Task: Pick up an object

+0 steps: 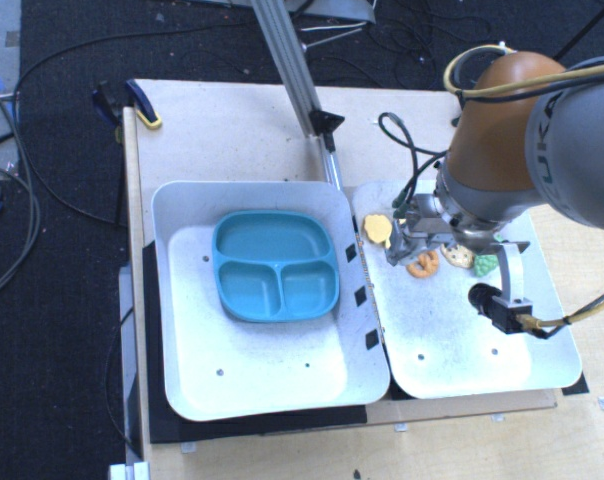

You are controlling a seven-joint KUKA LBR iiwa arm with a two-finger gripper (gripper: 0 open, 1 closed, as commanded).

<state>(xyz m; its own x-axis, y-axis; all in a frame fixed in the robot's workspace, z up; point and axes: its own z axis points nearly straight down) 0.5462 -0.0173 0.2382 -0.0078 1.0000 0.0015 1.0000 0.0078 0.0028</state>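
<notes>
At the right bin's (462, 358) twelve o'clock end, grip state unreadable, centre gripper (410, 238) over the brown pretzel (422, 264) just at its five o'clock, clear of the yellow piece (379, 229) at nine, before descending.

Bright, even overhead light; soft shadows ring the blue tray (277, 266). Right of it, the arm looks slightly blurred.

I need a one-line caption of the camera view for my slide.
Grey arm's gripper low over small toy foods in the right bin; blue divided plate in the left bin.
</notes>
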